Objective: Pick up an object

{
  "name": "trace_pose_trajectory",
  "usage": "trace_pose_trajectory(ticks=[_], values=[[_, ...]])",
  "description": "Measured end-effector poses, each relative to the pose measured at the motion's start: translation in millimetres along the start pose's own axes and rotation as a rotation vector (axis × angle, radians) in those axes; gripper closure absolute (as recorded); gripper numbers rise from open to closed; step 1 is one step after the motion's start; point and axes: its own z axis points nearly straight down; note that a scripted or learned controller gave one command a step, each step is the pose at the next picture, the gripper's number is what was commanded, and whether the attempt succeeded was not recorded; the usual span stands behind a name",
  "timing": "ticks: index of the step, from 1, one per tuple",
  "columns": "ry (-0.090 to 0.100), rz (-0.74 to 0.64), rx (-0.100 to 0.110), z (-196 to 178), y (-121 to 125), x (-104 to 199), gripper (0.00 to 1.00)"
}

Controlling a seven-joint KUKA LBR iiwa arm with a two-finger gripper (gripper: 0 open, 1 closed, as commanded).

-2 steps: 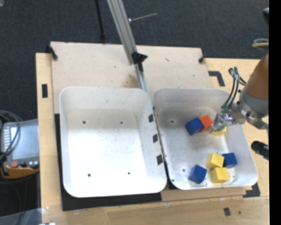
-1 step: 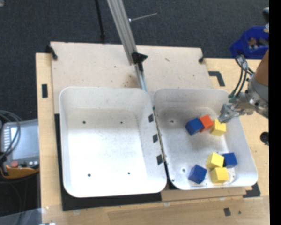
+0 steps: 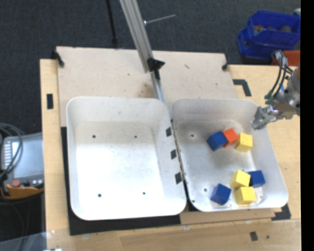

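Observation:
Several small cubes lie in the right bin (image 3: 199, 114). A blue cube (image 3: 216, 140), an orange cube (image 3: 230, 136) and a yellow cube (image 3: 244, 141) sit together in a row near its middle. Toward the front lie a yellow cube (image 3: 240, 179), a blue cube (image 3: 256, 178), another yellow cube (image 3: 245, 195) and a blue cube (image 3: 220, 193). My gripper (image 3: 260, 119) hangs at the right bin's far right rim, above and to the right of the upper row of cubes. Nothing shows between its tips.
The left bin (image 3: 94, 109) stands beside the right one. A slanted aluminium rail (image 3: 138, 33) runs down to the gap between the bins. A blue crate (image 3: 269, 33) stands at the back right, off the bench. A pendant and cables (image 3: 15, 163) lie at the left.

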Motion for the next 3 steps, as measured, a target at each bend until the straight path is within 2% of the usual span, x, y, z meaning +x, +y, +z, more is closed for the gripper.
trace_pose_trajectory(ticks=[1, 3], values=[[0.003, -0.002, 0.004, -6.0, -0.1, 50.3, 1.0], [0.004, -0.002, 0.008, 12.6, 11.1, 161.2, 1.0]])
